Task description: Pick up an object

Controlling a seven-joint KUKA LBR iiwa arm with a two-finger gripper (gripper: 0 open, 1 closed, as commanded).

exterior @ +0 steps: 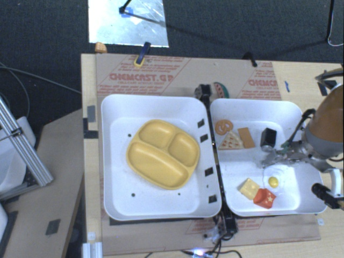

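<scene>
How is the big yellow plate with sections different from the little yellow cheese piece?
The yellow plastic divided plate is far bigger than the yellow cheese piece. The plate lies alone in the left white bin; the cheese sits in the right white bin, beside a red toy food piece. Both are yellow.

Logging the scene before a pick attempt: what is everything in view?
bins: two, white, side by side
divided tray: one, yellow, left bin
pretzel: one, orange-brown, right bin, far left
wedge: one, tan, beside the pretzel
cracker: one, brown, right of the wedge
fried egg: one, white and yellow, right bin, near side
cheese block: one, yellow, left of the egg
red piece: one, red, beside the cheese block
cardboard: one, tan, under the bins
foil sheet: one, silver, beyond the bench
arm: one, grey and orange, from the right
claw: one, metal, over the right bin by the egg
</scene>
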